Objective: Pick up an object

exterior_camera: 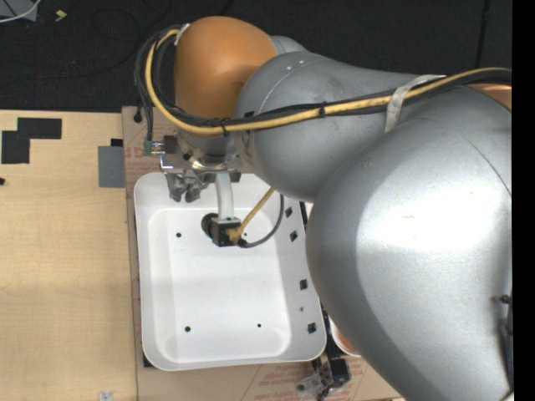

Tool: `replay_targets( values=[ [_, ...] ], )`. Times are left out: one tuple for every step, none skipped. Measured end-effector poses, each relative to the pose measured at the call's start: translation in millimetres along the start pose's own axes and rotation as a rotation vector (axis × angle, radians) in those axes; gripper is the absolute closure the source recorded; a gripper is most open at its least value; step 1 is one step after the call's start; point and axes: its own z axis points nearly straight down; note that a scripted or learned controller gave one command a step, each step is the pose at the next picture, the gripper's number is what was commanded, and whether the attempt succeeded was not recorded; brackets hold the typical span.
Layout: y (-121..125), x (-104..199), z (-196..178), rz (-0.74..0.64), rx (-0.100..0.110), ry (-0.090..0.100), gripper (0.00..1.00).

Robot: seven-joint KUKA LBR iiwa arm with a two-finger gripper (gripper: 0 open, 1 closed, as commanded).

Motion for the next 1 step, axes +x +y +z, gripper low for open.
replay_targets(
  values=[
    [0.2, 0.2, -3.4, -0.001, -0.002, 0.001, 1.00]
  ],
)
